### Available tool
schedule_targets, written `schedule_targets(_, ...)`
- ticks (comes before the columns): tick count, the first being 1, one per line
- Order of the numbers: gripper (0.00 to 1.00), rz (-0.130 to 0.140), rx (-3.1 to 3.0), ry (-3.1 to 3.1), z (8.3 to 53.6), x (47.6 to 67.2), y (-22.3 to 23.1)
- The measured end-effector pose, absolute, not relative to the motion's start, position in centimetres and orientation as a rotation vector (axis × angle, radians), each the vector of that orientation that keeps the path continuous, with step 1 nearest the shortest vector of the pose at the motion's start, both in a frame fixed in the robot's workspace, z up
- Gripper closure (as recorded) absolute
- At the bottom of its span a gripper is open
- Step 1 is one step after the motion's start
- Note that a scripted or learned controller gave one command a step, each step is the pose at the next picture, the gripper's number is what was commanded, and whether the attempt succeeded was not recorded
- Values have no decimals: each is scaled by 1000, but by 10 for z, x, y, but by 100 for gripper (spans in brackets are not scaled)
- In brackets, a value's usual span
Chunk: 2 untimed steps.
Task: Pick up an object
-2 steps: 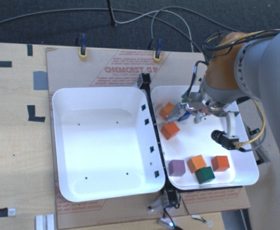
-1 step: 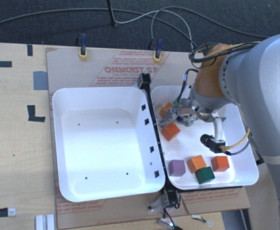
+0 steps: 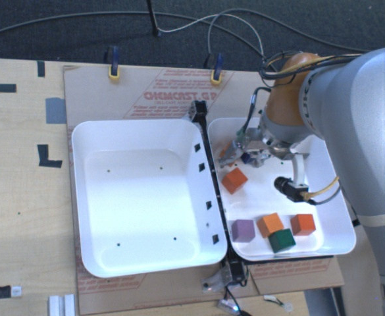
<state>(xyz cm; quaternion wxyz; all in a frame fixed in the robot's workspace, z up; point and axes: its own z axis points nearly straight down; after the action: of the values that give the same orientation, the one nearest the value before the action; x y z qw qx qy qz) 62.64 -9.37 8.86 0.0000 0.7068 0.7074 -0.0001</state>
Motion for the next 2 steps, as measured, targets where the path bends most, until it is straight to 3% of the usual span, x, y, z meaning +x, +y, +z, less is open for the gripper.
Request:
schedule_targets(1,0,3,2220,2219,91,658,-92)
schedule_targets(2,100,2,2219,2221,100,658,-92)
